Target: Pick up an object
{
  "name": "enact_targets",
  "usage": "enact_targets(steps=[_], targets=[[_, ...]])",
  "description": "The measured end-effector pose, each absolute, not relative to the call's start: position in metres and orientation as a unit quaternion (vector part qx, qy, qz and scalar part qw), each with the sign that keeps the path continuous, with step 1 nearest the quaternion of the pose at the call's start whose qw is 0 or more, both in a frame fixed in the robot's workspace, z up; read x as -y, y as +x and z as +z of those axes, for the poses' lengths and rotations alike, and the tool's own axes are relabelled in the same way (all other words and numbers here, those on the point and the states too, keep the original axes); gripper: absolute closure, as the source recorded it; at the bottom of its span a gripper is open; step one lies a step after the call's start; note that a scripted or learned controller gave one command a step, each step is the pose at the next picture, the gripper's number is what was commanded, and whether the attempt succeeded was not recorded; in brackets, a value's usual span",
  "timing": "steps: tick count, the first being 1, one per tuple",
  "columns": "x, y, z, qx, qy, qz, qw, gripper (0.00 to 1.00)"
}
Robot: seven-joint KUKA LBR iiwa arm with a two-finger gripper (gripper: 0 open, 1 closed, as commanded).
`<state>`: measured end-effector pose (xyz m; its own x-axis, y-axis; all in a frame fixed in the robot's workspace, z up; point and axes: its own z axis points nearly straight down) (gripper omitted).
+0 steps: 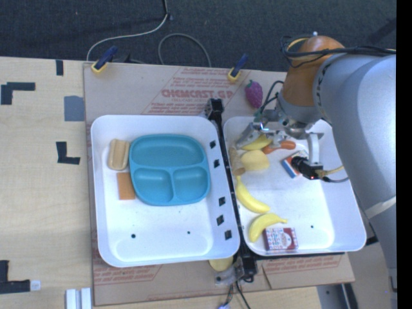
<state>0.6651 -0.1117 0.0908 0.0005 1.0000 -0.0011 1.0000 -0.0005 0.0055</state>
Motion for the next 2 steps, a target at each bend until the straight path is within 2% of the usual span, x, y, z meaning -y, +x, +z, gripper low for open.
enact_targets(steps=[1,2], targets=[[0.155,0.672,0.098,-0.708,0.707,0.0034,0.003,0.00],[0.157,0.675,0.114,-0.707,0.707,0.0056,0.012,1.00]])
